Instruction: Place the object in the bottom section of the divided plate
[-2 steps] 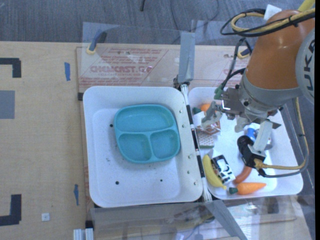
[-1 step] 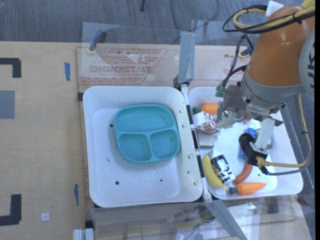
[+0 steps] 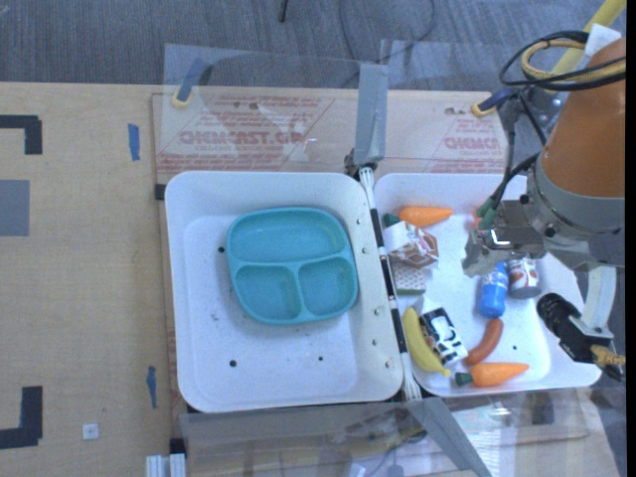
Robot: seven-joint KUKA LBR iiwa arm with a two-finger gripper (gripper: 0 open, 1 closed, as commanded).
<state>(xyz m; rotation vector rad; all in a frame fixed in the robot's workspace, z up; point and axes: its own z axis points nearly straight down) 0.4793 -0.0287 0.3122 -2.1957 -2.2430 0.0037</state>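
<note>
We see grey two-finger gripper just above small blue bottle, prob. upright; grip state unclear; teal divided plate lies left.

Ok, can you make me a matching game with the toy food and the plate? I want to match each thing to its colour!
Things:
1. divided plate
2. banana
3. top carrot
4. bottle

Colours:
A. orange
B. blue with a white cap
C. teal
D. yellow

Pairs: 1-C, 2-D, 3-A, 4-B
</note>
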